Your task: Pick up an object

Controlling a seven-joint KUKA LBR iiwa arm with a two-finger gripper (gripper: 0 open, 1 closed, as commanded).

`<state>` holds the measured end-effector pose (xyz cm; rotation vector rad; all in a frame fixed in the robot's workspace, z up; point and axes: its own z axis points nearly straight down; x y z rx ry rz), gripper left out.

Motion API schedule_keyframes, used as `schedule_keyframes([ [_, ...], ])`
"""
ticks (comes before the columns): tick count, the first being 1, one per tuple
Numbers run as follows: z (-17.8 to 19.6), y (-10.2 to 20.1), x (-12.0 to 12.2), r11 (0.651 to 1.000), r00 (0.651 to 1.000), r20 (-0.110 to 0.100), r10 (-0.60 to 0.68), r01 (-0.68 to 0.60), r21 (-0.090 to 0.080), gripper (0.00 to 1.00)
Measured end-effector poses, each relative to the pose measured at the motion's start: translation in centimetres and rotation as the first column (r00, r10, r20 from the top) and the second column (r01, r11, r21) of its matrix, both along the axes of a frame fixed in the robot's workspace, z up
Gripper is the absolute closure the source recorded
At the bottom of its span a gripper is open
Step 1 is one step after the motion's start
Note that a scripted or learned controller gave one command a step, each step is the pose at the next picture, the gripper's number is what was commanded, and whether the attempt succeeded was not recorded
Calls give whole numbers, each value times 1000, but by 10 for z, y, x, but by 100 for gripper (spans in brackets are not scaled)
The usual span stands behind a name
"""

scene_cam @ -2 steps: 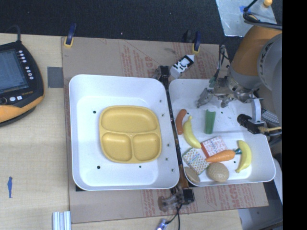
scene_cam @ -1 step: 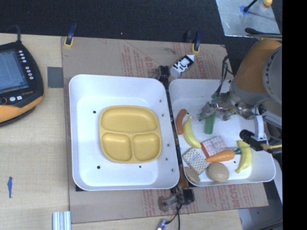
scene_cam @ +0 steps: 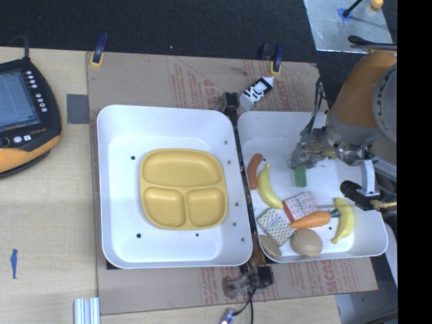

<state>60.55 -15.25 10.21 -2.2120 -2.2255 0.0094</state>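
The right bin (scene_cam: 283,130) holds a red-brown sausage (scene_cam: 254,169), a banana (scene_cam: 268,187), a second banana (scene_cam: 343,220), a carrot (scene_cam: 312,219), two small patterned packets (scene_cam: 299,204) (scene_cam: 274,225), a beige potato-like lump (scene_cam: 307,242) and a small green block (scene_cam: 300,175). My gripper (scene_cam: 308,156) hangs low over the bin's upper middle. The green block's top end lies right at the gripper's tip and partly under it. I cannot see whether the block is gripped or just lying on the bin floor.
A yellow divided plate (scene_cam: 183,187) lies in the left bin (scene_cam: 115,241). An orange control pendant (scene_cam: 23,113) sits at the far left of the bench. A black-and-white object (scene_cam: 256,92) lies behind the two bins. Cables and a black fitting (scene_cam: 358,194) hang over the right bin's right side.
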Motion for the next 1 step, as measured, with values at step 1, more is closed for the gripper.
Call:
schedule_keyframes([
  [1,91,74,-4,1000,1000,6,0,0,2,100],
])
